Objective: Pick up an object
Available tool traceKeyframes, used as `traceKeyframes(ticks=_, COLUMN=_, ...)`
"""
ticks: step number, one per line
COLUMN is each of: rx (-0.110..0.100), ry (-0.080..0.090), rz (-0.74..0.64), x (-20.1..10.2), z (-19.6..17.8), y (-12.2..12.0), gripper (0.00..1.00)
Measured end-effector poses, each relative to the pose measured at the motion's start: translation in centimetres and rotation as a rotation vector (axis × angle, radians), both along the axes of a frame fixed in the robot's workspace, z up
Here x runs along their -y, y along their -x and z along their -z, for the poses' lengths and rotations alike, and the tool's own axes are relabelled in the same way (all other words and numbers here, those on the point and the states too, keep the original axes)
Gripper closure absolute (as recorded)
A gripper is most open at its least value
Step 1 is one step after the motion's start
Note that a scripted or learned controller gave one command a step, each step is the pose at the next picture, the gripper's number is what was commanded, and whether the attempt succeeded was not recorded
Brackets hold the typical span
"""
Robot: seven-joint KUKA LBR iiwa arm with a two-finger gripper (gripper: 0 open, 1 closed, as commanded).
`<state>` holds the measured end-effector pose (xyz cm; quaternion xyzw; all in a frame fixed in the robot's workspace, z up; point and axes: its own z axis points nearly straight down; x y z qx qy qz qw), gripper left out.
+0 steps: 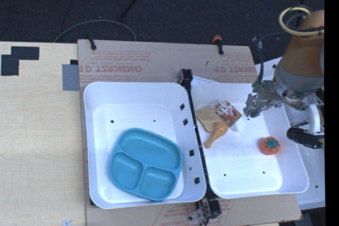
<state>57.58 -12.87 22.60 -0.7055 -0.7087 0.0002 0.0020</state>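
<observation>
In the right bin [296,188] lie several small things, any of which could be the object to pick. A tan wooden piece with a handle-like stem [214,125] rests near the bin's left wall, and a small brown-and-white packet [229,110] lies just beside it on its far right, perhaps touching it. Well apart from these, toward the right side of the bin, sits a round orange toy with a green top [270,145].

The gripper [253,107] hangs over the far right part of this bin, just right of the packet, with nothing visibly between its fingers; they look dark and bunched together, and I cannot tell whether they are parted or closed. The grey arm with its orange band [302,55] reaches in from the right.

In the left bin [100,98] a blue divided tray [145,163] lies flat, toward the near side.
</observation>
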Motion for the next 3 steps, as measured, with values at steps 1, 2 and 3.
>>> traceKeyframes(ticks=1, rx=0.001, ry=0.000, rz=-0.001, x=-5.3, z=-1.0, y=-0.3, gripper=1.00)
traceKeyframes(ticks=2, rx=0.002, ry=0.000, rz=-0.001, x=-10.4, z=-1.8, y=-0.7, gripper=1.00)
traceKeyframes(ticks=3, rx=-0.001, ry=0.001, rz=-0.001, x=-15.6, z=-1.6, y=-0.2, gripper=1.00)
